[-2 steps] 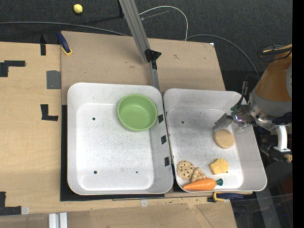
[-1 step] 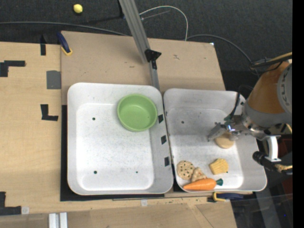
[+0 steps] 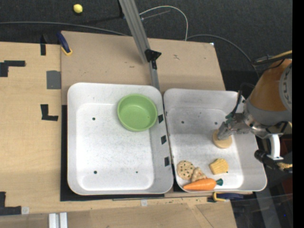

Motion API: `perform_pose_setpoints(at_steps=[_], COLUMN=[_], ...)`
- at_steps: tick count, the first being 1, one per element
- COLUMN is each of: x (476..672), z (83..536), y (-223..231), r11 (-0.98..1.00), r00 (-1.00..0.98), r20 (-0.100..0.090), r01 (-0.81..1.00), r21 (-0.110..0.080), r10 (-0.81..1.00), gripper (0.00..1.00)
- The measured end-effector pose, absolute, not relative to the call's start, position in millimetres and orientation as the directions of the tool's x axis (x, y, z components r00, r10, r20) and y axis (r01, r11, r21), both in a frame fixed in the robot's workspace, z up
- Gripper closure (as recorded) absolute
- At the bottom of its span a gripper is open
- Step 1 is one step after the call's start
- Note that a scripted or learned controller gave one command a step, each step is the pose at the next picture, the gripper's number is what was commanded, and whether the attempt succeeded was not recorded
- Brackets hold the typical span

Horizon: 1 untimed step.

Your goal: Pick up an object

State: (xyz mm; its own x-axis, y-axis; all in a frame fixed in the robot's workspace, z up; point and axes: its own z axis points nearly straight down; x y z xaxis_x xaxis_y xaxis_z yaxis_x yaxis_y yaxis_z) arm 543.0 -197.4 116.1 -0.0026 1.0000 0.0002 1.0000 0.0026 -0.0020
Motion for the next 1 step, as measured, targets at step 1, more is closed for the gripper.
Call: perform_pose_setpoints(at_steps=[1], x=[550.1], z=[177.1], y=[-199.0], r11=[0.002], r00=[-0.002], r20=[-0.002], r01=[1.0], r21=[0.004], r10=[1.0], gripper=[1.0])
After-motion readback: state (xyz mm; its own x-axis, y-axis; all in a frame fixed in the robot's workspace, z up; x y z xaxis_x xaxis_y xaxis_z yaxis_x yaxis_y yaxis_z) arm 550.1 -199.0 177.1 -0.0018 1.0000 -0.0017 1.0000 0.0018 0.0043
